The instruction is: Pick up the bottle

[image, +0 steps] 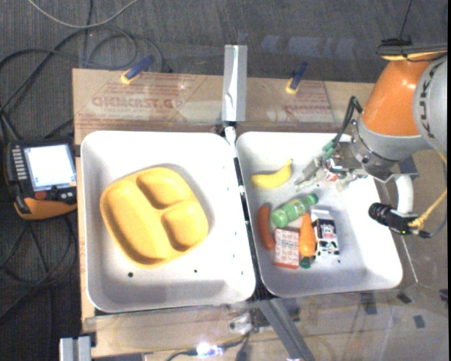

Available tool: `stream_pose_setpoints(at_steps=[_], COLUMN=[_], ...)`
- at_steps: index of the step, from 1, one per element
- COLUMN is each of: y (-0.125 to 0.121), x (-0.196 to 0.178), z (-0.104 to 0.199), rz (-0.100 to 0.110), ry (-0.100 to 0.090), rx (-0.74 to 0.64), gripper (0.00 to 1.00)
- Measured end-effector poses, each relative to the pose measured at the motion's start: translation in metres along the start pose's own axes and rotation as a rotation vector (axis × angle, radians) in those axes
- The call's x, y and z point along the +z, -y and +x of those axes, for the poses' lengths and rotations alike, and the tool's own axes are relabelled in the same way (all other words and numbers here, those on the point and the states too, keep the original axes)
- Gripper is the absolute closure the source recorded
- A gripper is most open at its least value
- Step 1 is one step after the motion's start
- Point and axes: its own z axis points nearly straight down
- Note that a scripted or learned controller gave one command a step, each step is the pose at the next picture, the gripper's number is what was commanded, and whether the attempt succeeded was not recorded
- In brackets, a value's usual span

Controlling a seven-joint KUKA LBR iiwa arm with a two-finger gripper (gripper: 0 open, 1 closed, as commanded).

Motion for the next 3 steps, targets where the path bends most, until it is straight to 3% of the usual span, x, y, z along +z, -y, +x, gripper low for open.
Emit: stream_pose_setpoints(at_steps=[1, 2, 3], y=[-0.011, -0.011, -0.008], x=[0.095, 0.086, -0.064], z=[-0.004, -0.004, 0.067], rz=[-0.001, 0.000, -0.002], ry=[0.001, -0.001, 0.003], rx=[0.054, 0.054, -0.055], gripper=[0.00, 1.00, 1.00])
